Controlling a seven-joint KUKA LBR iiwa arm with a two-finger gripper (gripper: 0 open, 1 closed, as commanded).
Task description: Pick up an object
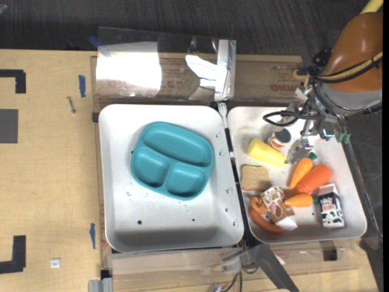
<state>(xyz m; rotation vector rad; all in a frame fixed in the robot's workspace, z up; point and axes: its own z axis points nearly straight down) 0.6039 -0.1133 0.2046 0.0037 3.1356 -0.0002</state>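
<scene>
Fixed overhead view. I have the arm [358, 53] entering from the upper right of the frame, with the gripper [302, 146] low over the right-hand bin [355, 190]. How the gripper is set, open or closed, I cannot tell at this scale; nothing is visibly lodged in it.

Candidate objects sit crowded in that bin: a yellow block [265, 152] left of the gripper, a small red-and-white can [280, 139] just above the block, two toy carrots [310, 176] directly below the gripper, a slice of toast [255, 176] toward the bin's left wall, a brown-and-white packet [275, 204] lying over an orange curved piece [261, 218], and a small milk carton [329, 207] at lower right. The left-hand bin [115, 181] holds a teal divided tray [172, 158].

In my judgement the approach is under way. To do it well I would commit to one target, likely the nearest carrot, centre over its thicker end, align across its narrow width, and descend straight. The main hazard is clutter: neighbours touch, so an off-centre descent may nudge the can or block instead.
</scene>
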